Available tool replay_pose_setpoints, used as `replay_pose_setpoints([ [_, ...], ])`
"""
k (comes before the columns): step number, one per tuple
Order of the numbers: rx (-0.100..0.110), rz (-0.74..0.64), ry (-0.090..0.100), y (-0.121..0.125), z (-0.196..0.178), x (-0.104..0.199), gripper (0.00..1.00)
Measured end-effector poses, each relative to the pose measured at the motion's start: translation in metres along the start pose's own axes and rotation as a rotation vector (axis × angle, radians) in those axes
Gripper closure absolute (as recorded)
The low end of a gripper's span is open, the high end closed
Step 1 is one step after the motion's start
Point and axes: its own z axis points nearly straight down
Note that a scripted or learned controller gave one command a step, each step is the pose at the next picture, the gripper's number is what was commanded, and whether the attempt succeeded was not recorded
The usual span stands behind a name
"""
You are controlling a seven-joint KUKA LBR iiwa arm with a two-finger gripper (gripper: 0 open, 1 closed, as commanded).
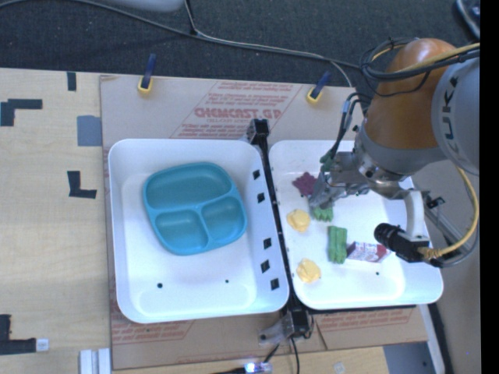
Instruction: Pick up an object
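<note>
Arm over right bin (421, 291), hand (323, 201) low among the small objects.
Can't tell the hand's state (wrist blocks it). It sits by a green piece (321, 211) and a purple piece (305, 183); two yellow pieces (299, 220) (308, 270) and a green block (337, 244) lie close. Left bin (125, 287) holds a blue divided plate (194, 207). Board on the tabletop reads "CHEMCAST GP" (238, 113).

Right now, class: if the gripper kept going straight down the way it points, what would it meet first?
Probably the dark green piece right below the gripper, beside the purple piece; depth is hard to judge here.
</note>
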Motion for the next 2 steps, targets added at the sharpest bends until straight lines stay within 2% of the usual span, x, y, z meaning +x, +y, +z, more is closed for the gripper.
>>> replay_pose_setpoints([
  [2, 0.001, 0.000, 0.000, 0.009, 0.013, 0.092, 1.00],
])
